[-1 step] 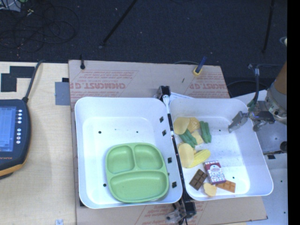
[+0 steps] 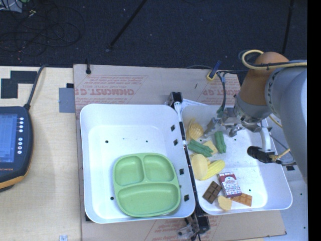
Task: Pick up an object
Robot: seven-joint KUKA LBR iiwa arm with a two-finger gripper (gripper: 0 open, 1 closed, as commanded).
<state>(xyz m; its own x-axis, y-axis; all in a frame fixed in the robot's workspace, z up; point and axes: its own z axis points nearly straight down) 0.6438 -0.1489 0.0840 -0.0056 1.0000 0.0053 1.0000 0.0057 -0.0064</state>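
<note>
From my screen I see the two white bins side by side on the bench. The left bin [image 2: 95, 129] holds a green divided tray [image 2: 146, 185], which lies flat in the lower part of it, with three compartments.

The right bin [image 2: 273, 195] holds the small play-food objects. Near its upper left there is a yellow corn piece [image 2: 195, 130]. Below it lies a dark green pod [image 2: 199, 147], and just beside that, a little to the right, a second green pod [image 2: 220, 141] which stands more upright in the view. Lower I see a pale yellow fruit shape [image 2: 199, 165] touching a yellow banana-like piece [image 2: 216, 166]. Toward the bottom of the bin are a red and white small carton [image 2: 230, 184], a brown chocolate piece [image 2: 212, 192], a pale yellow wedge [image 2: 224, 203] and an orange flat piece [image 2: 243, 200], all close together.

The arm [image 2: 281, 94] comes in from the right, and the gripper [image 2: 224, 126] is low over the upper part of the right bin, just above the second green pod. I cannot tell if it is spread or pressed together, because the metal parts are small and mixed with the objects below. I see nothing clearly pinched by it
</note>
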